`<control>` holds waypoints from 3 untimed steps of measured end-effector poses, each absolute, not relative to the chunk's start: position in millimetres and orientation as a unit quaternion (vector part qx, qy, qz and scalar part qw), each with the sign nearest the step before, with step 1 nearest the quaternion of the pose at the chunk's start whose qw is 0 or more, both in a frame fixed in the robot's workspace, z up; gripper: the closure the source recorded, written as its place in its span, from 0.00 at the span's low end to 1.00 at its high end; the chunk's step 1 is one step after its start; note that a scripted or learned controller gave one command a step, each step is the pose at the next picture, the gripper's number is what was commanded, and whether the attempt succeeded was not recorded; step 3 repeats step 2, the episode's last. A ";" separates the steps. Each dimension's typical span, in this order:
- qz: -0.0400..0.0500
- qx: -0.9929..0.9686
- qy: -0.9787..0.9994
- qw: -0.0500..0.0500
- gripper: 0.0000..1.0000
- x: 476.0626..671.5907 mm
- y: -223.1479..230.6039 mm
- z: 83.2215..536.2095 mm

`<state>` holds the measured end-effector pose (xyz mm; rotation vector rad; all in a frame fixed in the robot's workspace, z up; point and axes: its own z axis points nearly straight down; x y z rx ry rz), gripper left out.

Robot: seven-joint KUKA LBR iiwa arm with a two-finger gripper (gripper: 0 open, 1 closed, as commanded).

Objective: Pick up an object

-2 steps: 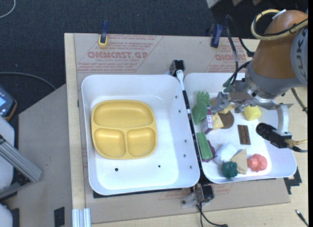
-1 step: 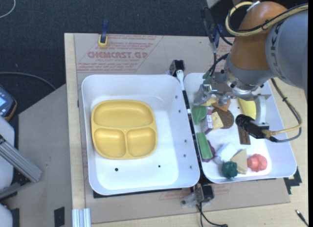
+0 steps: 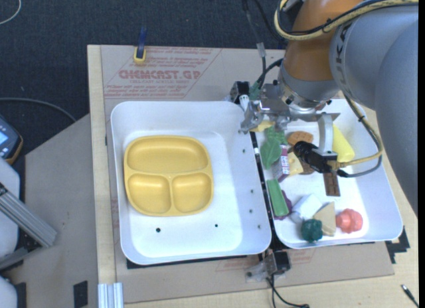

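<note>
My gripper [image 3: 273, 122] hangs low over the far left corner of the right bin [image 3: 378, 194], close to the wall between the two bins. Just below it lies a crumpled green item [image 3: 272, 147], and I cannot see whether the two touch. A yellow piece [image 3: 342, 143] and an orange-brown round piece [image 3: 301, 137] lie close by on the right. Toward the front are a long green bar [image 3: 277, 197], a white block [image 3: 307, 204], a beige wedge [image 3: 326, 214], a teal lump [image 3: 311, 230] and a red ball [image 3: 349, 220].
The left bin [image 3: 133, 233] holds a yellow divided tray [image 3: 169, 174]. A brown stick [image 3: 331, 184] lies mid-bin on the right. The big grey arm with its orange band [image 3: 322, 28] reaches in from the upper right and covers the right bin's far edge.
</note>
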<state>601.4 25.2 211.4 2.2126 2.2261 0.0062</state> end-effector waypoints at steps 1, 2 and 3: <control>0.002 0.706 0.708 0.002 1.00 622.3 30.3 228.1; -0.002 0.707 0.707 -0.002 1.00 606.6 36.7 215.9; -0.002 0.707 0.707 -0.002 1.00 606.6 36.7 215.9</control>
